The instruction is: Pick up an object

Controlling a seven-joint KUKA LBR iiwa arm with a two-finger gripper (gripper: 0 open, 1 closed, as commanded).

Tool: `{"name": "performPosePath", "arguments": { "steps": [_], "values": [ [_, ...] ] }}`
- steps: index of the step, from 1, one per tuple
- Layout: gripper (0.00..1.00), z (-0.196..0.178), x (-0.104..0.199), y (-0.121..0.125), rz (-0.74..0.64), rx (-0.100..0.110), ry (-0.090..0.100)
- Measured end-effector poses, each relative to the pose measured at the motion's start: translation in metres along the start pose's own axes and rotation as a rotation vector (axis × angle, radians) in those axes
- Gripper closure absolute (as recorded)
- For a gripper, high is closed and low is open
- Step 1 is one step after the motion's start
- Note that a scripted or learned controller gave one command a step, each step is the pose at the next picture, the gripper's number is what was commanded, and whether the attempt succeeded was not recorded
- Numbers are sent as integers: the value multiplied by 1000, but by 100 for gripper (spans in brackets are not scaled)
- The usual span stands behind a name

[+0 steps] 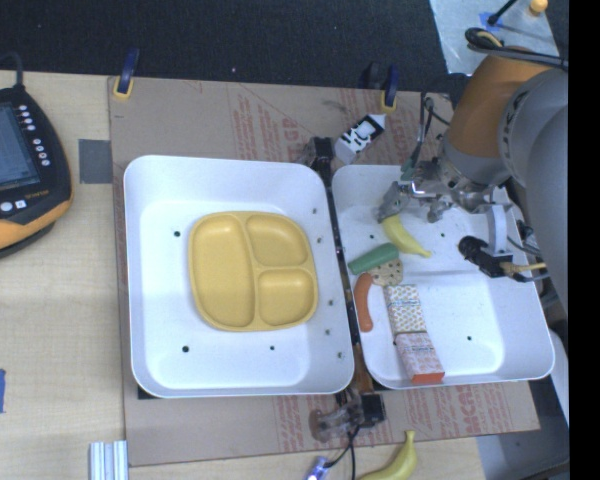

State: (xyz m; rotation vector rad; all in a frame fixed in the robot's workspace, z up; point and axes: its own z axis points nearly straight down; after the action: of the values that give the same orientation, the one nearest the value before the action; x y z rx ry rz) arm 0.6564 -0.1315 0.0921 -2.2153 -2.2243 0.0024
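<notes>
Near the right bin's (485, 353) banana (406, 238) hangs the tool (407, 204).

Far left on the pale wooden bench (50, 318) sits a black-and-orange handheld control pendant (10, 173) — screen up; a blue spring clamp (126, 71) pins the brown cardboard sheet (230, 118).

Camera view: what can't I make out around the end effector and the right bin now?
In the camera view:
- End effector and small yellow banana-shaped toy: too small to tell whether they touch.
- Right shallow white bin: far right corner hidden by the grey arm.
- Second yellow banana outside the bins: cut off by the bottom edge.
- Patterned white carton: print too small to read.
</notes>
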Motion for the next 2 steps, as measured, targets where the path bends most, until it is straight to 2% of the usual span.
{"name": "performPosePath", "arguments": {
  "steps": [1,2],
  "values": [
    [0,0,18,-9,-1,3,0],
    [0,0,1,0,2,-1,0]
  ]
}}
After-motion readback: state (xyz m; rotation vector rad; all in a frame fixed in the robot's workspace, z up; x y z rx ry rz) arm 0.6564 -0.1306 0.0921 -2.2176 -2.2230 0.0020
